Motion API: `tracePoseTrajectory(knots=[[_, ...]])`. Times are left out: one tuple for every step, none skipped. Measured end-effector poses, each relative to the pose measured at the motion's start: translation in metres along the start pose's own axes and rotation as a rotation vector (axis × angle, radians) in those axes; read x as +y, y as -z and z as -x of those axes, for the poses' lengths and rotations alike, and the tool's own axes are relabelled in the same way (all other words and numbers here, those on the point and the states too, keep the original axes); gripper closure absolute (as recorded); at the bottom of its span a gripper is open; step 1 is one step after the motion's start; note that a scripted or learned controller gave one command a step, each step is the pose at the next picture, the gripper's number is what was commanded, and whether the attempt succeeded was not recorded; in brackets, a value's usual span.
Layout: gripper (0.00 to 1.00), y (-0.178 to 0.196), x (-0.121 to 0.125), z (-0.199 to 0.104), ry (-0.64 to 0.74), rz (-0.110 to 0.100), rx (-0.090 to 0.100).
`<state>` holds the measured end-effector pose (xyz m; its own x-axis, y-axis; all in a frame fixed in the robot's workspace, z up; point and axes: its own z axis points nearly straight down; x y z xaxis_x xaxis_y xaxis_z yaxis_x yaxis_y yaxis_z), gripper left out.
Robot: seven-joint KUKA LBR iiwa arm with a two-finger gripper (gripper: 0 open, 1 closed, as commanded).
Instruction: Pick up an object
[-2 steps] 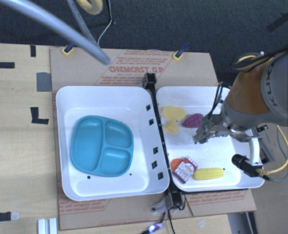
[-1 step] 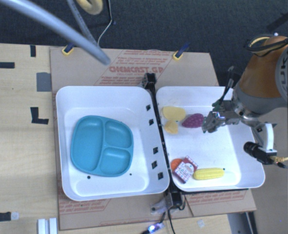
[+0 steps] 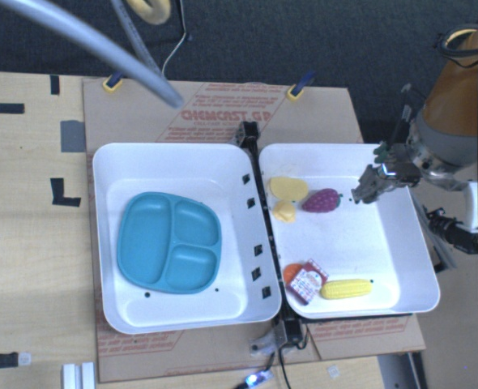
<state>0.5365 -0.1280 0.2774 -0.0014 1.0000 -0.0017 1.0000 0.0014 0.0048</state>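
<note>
In the right bin [image 3: 401, 241] lie a purple grape-like toy [image 3: 321, 200], a yellow rounded toy [image 3: 288, 188] with a small yellow piece [image 3: 284, 211] below it, a corn cob [image 3: 346, 288], and a red-and-white packet [image 3: 306, 283] over an orange piece. My gripper [image 3: 367, 190] hangs over the bin's upper right part, to the right of the purple toy and apart from it. Nothing shows between its dark fingers.
The left bin [image 3: 109, 168] holds a blue divided plate [image 3: 170, 241]. A black divider with clips [image 3: 255, 209] runs between the bins. A grey pole [image 3: 85, 35] crosses the upper left. Cardboard lies under both bins.
</note>
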Motion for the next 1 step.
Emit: tracePoseTrajectory(knots=[[1.00, 0.0008, 0.0152, -0.0485, 0.005, -0.005, 0.003]])
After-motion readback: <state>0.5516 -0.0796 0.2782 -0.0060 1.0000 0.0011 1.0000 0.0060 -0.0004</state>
